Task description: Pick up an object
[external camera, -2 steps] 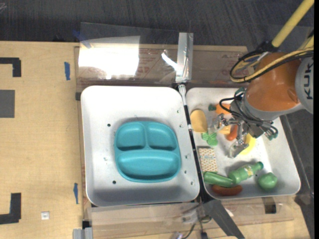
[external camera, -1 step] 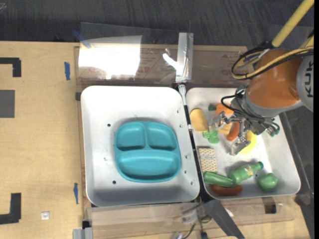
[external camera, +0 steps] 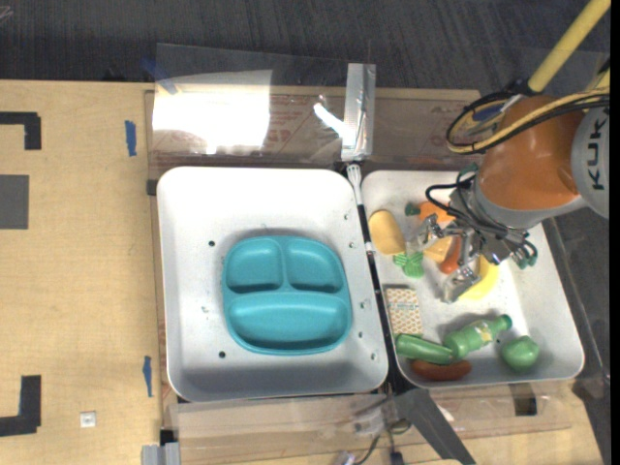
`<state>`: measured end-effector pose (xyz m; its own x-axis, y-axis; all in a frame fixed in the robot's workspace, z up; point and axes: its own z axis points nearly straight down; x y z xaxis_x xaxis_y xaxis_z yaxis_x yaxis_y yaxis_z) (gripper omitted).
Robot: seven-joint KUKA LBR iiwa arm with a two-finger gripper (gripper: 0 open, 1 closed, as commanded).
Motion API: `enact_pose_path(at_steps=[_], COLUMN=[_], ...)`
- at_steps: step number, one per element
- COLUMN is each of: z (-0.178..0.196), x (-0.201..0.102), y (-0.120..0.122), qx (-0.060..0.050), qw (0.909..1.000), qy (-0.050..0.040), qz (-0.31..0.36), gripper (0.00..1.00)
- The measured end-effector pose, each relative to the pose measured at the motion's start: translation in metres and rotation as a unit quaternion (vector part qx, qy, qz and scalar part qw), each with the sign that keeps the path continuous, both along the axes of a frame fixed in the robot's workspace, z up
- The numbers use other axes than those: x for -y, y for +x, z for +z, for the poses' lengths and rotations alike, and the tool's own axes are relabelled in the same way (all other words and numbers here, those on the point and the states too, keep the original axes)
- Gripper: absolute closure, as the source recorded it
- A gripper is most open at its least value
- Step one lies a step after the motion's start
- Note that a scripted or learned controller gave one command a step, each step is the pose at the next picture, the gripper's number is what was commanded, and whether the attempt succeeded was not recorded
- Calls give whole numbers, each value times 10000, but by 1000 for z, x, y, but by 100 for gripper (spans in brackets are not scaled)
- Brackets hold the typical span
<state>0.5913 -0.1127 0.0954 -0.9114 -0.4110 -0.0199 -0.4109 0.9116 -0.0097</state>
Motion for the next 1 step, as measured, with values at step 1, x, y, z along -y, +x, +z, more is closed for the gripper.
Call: enact_pose_path(at_steps=[1], z=[0], x=[5], y=[0], qx=[12], qw=[10000], qy=[10], qz=[-70], gripper=[0])
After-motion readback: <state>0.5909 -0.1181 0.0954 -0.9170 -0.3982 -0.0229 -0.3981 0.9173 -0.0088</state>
